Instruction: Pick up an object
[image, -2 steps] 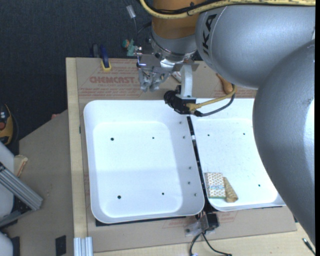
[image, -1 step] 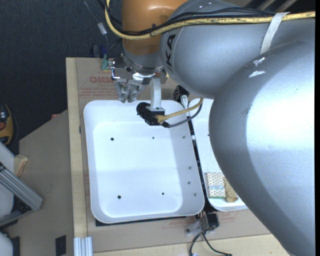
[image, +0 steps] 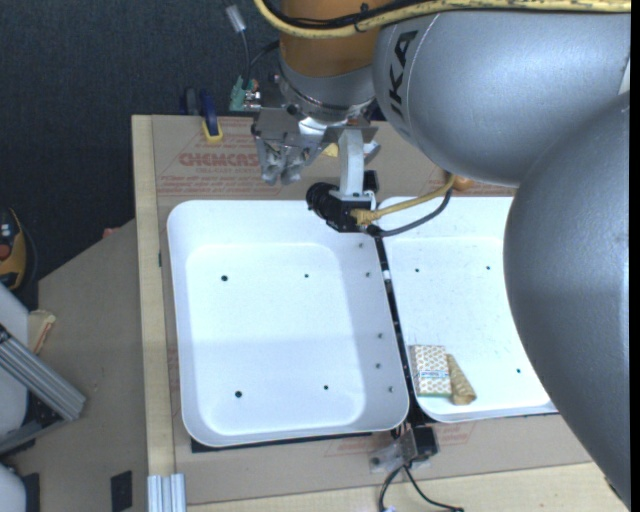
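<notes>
You are looking down on the table (image: 150, 300), where two white bins are sitting side by side. The left bin (image: 280, 320) is lying open to the camera, and the right bin (image: 470, 290) is carrying the one thing worth picking: a small packet (image: 440, 373) near its front left corner, close to the wall shared with the left bin. It is showing a pale patterned face with a tan flap or second piece tucked against its right edge; whether that is one item or two is too small to tell.

The arm (image: 480, 90) is reaching in from the right, and the gripper (image: 283, 160) is hanging above the far edge of the left bin, well apart from the packet. Whether it is open or closed, you cannot tell from here; nothing is visible in it.

Expect the packet to be light, flat and probably somewhat soft, so it may slide or flex. Taking it across its narrower width, at the middle, is looking safest; the nearby bin wall is leaving little room on that side.
</notes>
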